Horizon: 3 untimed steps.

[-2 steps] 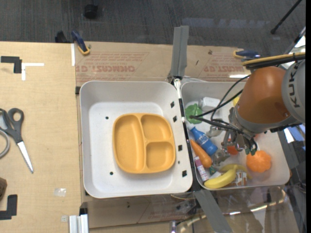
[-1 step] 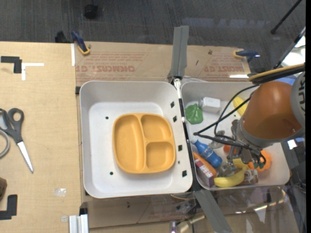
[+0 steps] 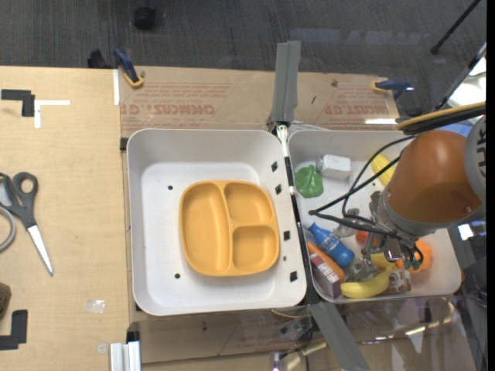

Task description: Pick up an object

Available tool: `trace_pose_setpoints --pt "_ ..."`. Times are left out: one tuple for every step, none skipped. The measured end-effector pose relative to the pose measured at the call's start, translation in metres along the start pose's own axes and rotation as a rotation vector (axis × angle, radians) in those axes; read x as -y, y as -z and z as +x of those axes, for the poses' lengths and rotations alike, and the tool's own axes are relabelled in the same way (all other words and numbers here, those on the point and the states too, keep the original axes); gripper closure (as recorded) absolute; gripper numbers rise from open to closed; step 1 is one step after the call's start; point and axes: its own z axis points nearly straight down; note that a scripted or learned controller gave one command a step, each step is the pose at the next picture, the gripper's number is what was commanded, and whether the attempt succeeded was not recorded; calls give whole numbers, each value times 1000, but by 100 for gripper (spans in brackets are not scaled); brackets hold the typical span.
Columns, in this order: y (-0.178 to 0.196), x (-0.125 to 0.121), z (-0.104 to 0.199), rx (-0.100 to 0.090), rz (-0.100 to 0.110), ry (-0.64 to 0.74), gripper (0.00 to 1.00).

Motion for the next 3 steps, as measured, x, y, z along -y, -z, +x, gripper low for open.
trace_pose_setpoints --pt "-1 -2 -1 -5 0 -62 0" --pt "0 -2 0 -1 2 -49 0" --pt "57 92 3 -11 -3 -55 0"
